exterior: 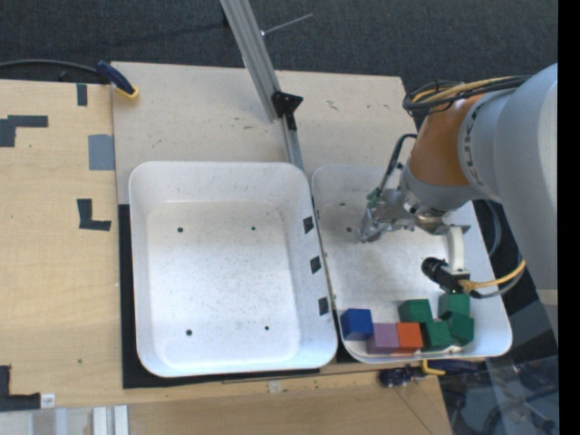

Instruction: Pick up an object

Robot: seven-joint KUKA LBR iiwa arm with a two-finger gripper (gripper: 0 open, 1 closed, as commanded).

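Hard to make out: the gripper is small and dark against the speckled floor of the right bin; I cannot tell whether it is open or shut, and nothing can be seen held in it
Cut off: the grey arm runs out of the picture at the right
Left bin: bare speckled floor with a few dark dots
Right bin contents: blue block, purple block, orange block and green blocks, clustered along the near wall
Blocks and gripper: the gripper is over the far part of the right bin, the blocks lie well apart from it toward the near edge
Bench: a slanted metal rail crosses the far side above the bins
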